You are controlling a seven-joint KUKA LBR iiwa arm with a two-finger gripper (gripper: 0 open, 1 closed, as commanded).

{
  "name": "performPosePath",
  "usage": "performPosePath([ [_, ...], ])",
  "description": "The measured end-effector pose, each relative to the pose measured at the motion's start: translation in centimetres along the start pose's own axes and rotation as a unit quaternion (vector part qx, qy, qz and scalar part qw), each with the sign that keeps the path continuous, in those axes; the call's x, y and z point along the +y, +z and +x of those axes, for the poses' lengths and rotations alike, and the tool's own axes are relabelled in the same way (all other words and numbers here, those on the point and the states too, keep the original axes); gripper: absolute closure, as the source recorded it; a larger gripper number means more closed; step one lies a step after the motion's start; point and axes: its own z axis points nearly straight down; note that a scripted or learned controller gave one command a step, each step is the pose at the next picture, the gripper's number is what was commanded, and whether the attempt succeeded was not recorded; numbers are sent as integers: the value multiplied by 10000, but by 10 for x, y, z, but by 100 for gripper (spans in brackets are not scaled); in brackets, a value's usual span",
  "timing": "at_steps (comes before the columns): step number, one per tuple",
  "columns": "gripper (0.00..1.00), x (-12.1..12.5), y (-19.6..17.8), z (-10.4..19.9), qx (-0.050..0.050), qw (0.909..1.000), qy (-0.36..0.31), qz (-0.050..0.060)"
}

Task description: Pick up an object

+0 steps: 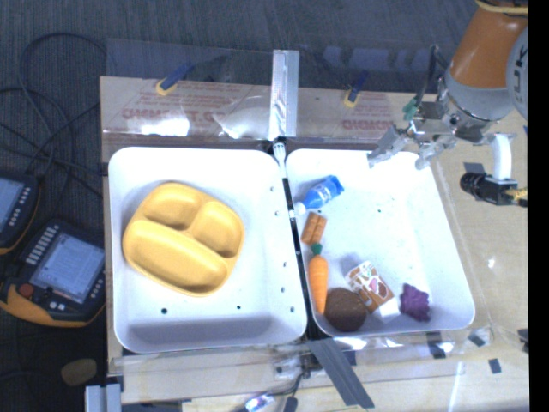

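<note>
The claw (401, 150) hangs spread, gripping nothing, over the right bin's (446, 230) far edge. The nearest thing, a small bottle (320, 193) (long axis slanting), lies to its near-left beside the divider.

Two shallow white plastic bins (257, 166), smooth with a slight sheen. Yellow moulded plastic tray (183, 237), glossy. Small clear plastic bottle with blue label (319, 193). Orange plastic carrot (317, 283), smooth. Pale wooden table (506, 256), matt. Dark floor carpet (171, 11), rough.
</note>
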Motion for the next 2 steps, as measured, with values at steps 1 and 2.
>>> performPosePath([
  [1, 0, 37, 162, -6, -18, 9799, -1997, 16],
  [2, 0, 38, 77, 71, -11, 9668, -2555, -11],
])
